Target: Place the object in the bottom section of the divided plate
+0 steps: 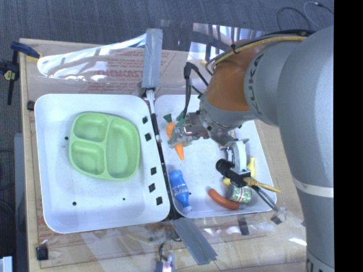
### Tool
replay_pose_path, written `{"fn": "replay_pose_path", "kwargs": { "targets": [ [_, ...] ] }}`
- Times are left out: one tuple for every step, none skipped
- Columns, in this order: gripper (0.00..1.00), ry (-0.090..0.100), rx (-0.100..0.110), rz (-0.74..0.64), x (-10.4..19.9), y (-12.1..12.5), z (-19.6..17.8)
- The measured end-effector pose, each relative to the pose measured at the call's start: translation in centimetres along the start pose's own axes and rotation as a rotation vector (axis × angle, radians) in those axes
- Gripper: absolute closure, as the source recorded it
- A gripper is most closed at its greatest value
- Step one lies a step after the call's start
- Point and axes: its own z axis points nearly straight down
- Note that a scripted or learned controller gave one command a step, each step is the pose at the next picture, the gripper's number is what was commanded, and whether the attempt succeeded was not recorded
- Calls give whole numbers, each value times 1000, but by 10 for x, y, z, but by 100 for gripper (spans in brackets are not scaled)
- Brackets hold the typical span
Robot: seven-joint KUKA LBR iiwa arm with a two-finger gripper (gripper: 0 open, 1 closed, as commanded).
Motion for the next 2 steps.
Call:
{"fn": "replay_pose_path", "kwargs": {
  "targets": [
    [100,0,-2,40,75,43,-1],
    [0,0,-1,41,74,43,-1]
  ]
}}
